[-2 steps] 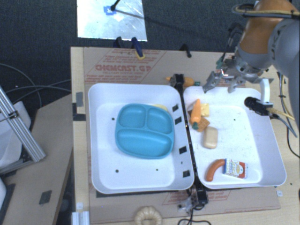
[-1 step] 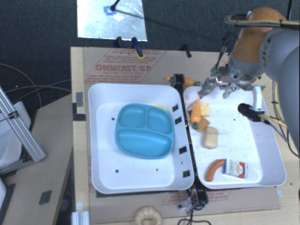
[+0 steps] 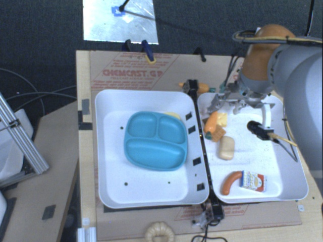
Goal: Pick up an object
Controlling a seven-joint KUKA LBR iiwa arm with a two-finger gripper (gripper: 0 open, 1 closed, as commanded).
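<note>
Currently logged, left to right.

Item 1: left bin (image 3: 108,135), centre-left of the frame. It holds a blue divided tray (image 3: 155,140) lying flat. A pale yellow scrap (image 3: 173,115) peeps out at the tray's upper right edge.

Item 2: right bin (image 3: 282,170), centre-right of the frame.
- Orange-and-yellow piece (image 3: 216,120) at its upper left.
- Small brown waffle-like bit (image 3: 218,133) touching that piece from below.
- Beige oblong (image 3: 226,148) just under those two.
- Red-orange sausage (image 3: 231,182) near the lower rim.
- Small printed carton (image 3: 252,180) just beside the sausage, to its right.

Item 3: my end effector (image 3: 228,104), over the upper part of the right bin, just up and right of the orange-and-yellow piece. I cannot tell from this angle whether it is open or closed.

Status: by my judgement the pick-up is not yet done. Every listed thing lies on a bin floor and none looks lifted. Left to do: settle on a target (the orange-and-yellow piece is nearest), take hold of it, and raise it clear.
</note>
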